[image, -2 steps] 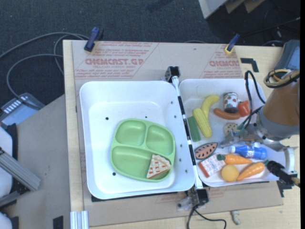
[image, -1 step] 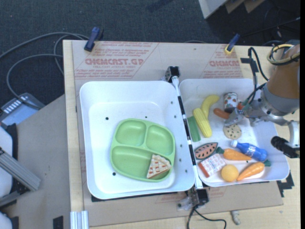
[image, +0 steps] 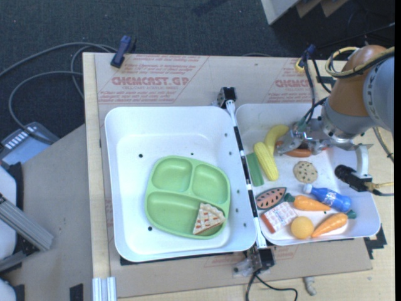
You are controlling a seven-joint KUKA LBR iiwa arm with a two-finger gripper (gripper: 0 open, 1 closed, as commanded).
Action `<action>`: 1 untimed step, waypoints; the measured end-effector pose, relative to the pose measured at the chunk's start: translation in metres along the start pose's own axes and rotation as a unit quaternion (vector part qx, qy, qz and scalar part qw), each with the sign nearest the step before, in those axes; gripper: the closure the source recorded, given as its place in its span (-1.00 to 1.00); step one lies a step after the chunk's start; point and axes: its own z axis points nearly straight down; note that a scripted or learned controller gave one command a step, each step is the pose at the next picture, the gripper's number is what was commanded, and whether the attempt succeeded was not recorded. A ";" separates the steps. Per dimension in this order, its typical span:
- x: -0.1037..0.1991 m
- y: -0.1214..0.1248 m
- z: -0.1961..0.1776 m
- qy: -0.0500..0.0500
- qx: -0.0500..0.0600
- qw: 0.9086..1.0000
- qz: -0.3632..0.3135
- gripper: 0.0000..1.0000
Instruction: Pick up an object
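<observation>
My gripper (image: 298, 140) hangs low over the back of the right bin (image: 369, 221), reaching in from the right. It is just right of a yellow banana (image: 276, 133) and right above a red-orange object (image: 301, 151) that it partly hides. A corn cob (image: 265, 160) lies left of it, and a round cookie (image: 305, 171) lies just in front. I cannot make out anything held.
The front of the right bin holds a watermelon slice (image: 270, 198), a blue bottle (image: 330, 199), two carrots (image: 309, 203) (image: 330, 224), an orange (image: 302, 227), a red-white packet (image: 279, 216) and a green piece (image: 253, 168). The left bin (image: 125, 162) holds a green divided plate (image: 169, 199) with a pizza slice (image: 207, 218).
</observation>
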 end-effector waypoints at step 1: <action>0.073 -0.032 0.000 0.001 0.002 1.000 0.000 -1.00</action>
